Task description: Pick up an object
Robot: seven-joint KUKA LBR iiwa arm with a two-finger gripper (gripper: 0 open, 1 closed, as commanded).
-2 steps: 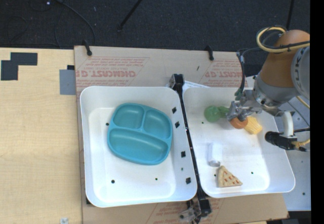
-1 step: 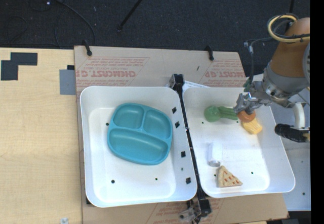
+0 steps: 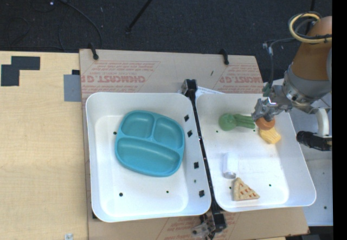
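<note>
A smooth teal divided plate (image 3: 150, 143) with three rounded compartments lies flat in the left bin (image 3: 103, 179), while the right bin (image 3: 295, 179) holds a glossy green spoon-shaped piece (image 3: 234, 121), a yellow chunk (image 3: 270, 136), a small white cup-like object (image 3: 230, 164) and a tan, grid-textured waffle wedge (image 3: 244, 190) near the front wall. The metal gripper (image 3: 264, 112) sits low over the bin's far right part, at a small orange piece (image 3: 265, 123) just beside the yellow chunk; I cannot tell how it is set. The middle and front right of that bin lie bare
</note>
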